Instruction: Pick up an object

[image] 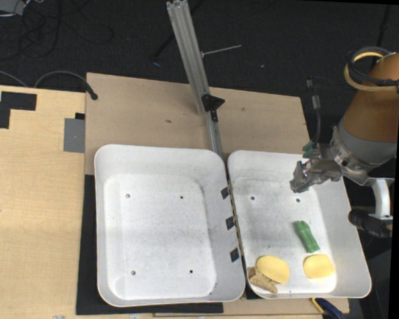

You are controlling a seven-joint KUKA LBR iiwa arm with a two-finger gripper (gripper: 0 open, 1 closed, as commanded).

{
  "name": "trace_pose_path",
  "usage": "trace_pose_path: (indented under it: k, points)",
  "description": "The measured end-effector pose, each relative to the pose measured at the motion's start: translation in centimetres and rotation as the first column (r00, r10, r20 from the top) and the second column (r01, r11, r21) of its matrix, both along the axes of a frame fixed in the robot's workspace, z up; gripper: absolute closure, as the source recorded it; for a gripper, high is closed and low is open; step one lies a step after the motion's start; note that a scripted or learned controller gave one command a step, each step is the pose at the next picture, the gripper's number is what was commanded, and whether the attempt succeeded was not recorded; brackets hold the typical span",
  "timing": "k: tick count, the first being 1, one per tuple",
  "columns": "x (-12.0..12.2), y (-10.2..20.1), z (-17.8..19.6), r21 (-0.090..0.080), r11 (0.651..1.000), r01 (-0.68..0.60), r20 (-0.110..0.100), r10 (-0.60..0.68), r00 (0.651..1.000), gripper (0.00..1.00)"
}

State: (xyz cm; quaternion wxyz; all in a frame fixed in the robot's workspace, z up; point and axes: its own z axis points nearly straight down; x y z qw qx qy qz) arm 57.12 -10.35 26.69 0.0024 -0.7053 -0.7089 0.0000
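Hovering over the far part of the right bin, my gripper hangs above bare white floor, with nothing between its fingers that I can make out. Whether those fingers are spread or closed I cannot tell; they are small and dark against the speckled plastic.

Below the gripper, toward the near rim, lies a green stick, set at a slant and well apart from my fingertips. Nearer still, a yellow round piece sits just beside the stick's lower end, and a second yellow piece rests by the near rim, touching or nearly touching a small tan scrap in the corner. All four things crowd the near end of this bin, close to its wall, while the far half around my gripper is open.

Beside it, the left bin has a wide flat floor. The two bins meet along a divider with dark clips, and a slanted metal rail rises beyond their far edge.

My arm comes in from the right, its orange band above the grey wrist, bent down and leftward so the gripper points into the bin at a tilt.
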Motion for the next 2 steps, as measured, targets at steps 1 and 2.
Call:
trace_pose_path:
  k: [1,2]
  points:
    - [-1.2,5.1,0.1,-0.001,1.0,0.0,-0.001,0.0,1.0,1.0]
    - [-2.8,10.4,-0.3,-0.001,1.0,0.001,-0.003,-0.001,1.0,1.0]
